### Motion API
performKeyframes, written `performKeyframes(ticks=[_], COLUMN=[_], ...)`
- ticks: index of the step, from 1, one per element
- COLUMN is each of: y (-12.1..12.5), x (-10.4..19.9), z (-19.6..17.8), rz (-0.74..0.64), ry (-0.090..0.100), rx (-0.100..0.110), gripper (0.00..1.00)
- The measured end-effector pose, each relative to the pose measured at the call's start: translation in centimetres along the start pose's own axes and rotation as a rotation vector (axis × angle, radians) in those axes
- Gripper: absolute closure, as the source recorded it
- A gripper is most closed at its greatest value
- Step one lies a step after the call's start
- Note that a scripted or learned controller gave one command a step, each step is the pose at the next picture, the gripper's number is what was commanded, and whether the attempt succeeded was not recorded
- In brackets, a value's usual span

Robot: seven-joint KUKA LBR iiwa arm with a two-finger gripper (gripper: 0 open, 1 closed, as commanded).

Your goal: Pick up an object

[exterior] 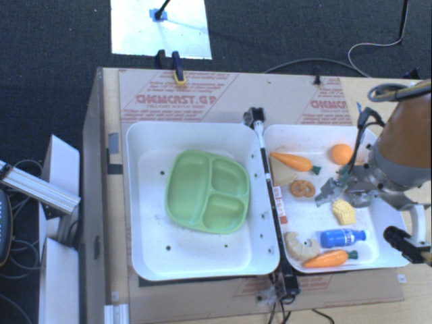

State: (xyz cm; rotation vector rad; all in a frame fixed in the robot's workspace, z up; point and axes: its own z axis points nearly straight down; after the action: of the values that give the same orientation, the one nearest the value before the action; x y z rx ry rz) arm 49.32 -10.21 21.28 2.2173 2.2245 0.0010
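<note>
From the camera view above the surface, I have the arm (405,140) coming in from the right over the right bin (283,137), with the gripper (335,189) low among the toys. I can make out grey metal fingers splayed toward the left, but I cannot tell whether the jaws are open or closed, and I see nothing caught between them.

The thing nearest is the yellow corn piece (344,212), lying just beside the gripper, on its lower right in the picture. Its long axis runs roughly up and down the frame, tilted a little. To the gripper's left, close by, sits the brown pretzel (302,189). Above it lie the carrot (294,161), pointing left to right, and the orange ball (341,154), partly tucked behind the arm's cabling. Further toward the near edge are the blue bottle (343,237), lying on its side with its length across the frame, a second carrot (326,259) below it, and a pale tan piece (301,246) at the bin's corner.

The left bin (145,248) holds the green divided plate (207,191), well apart from the arm.

My judgement: the corn is the likeliest target, so the coming move turns on a small shift toward the near edge, with the jaws closing across the corn's short width.
</note>
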Motion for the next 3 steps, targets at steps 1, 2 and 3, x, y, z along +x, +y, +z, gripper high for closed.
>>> performKeyframes(ticks=[1, 2, 3], y=[-0.5, -0.7, 3.2], x=[-6.2, -10.5, -7.6], z=[5.6, 12.8, 12.8], rz=[0.003, 0.002, -0.001], ry=[-0.001, -0.001, 0.0], rx=[0.001, -0.001, -0.001], gripper=[0.0, 0.0, 0.0])
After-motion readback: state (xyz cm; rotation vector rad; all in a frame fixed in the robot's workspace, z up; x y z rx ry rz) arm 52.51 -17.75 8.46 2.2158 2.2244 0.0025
